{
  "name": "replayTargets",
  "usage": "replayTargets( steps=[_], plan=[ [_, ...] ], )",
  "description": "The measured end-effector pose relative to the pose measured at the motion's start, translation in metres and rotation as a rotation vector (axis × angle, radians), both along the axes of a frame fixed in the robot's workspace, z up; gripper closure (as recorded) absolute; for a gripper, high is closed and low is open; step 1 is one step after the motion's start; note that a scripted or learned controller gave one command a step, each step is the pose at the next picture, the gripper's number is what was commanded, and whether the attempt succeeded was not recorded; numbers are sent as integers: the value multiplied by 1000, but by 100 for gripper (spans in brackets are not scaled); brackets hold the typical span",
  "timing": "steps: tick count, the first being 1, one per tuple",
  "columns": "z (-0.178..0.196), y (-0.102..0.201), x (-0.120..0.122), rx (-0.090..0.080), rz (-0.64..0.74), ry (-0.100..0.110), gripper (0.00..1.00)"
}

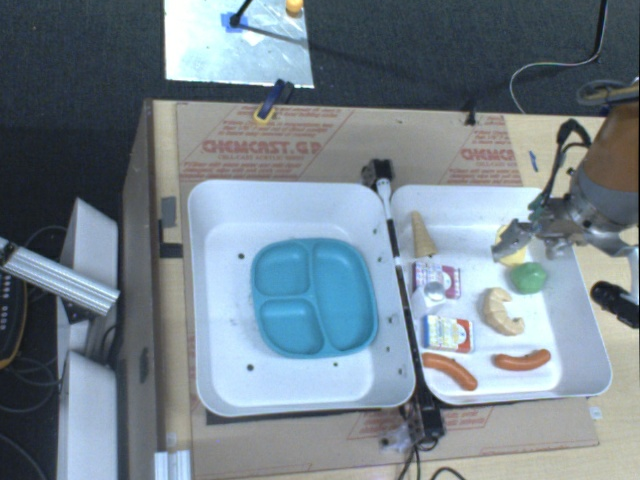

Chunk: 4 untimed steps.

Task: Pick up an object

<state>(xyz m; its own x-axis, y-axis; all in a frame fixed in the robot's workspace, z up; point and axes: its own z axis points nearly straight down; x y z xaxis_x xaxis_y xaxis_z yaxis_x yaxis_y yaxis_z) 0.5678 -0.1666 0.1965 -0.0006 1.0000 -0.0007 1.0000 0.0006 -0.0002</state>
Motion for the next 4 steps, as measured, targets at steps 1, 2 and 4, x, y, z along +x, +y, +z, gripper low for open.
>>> replayTargets(
  steps=[1, 2, 4],
  plan=[
    [-101, -13, -27, 1, 0, 2, 0],
    [-112, -37, 30, -1, 2, -3, 0],
    [-112, -37, 93, -1, 0, -1, 0]
  ],
)
